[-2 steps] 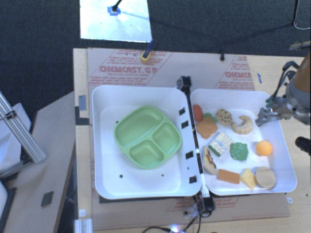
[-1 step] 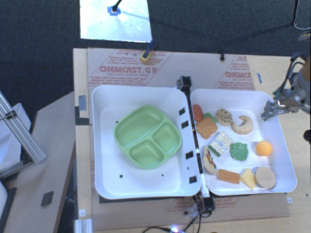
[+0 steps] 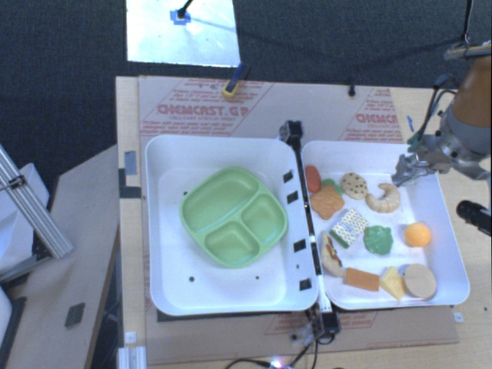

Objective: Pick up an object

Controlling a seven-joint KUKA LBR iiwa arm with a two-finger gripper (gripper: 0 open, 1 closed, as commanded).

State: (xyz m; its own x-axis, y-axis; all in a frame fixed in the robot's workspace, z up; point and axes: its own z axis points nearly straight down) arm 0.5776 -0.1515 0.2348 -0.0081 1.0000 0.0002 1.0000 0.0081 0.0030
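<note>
Note your left bin [image 3: 165, 287] holds a green tray [image 3: 233, 217]; right bin [image 3: 450, 229], toy food; gripper [image 3: 407, 167] perhaps empty, finger state unclear.

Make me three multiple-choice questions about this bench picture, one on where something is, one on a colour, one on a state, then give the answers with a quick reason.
1. Where does the green divided plate lie?
A. In the left bin
B. In the right bin
C. On the bare bench

2. What colour is the small ball near the right bin's right wall?
A. Blue
B. Orange
C. White

3. How does the gripper stand?
A. Clamped on the plate
B. Over the right bin's upper right part, by the shrimp toy, with nothing seen in it
C. Low over the left bin

Answers: 1 A, the plate sits inside the left bin. 2 B, the ball is plainly orange. 3 B, the gripper hangs just up and right of the shrimp toy, and no toy shows in it.
</note>
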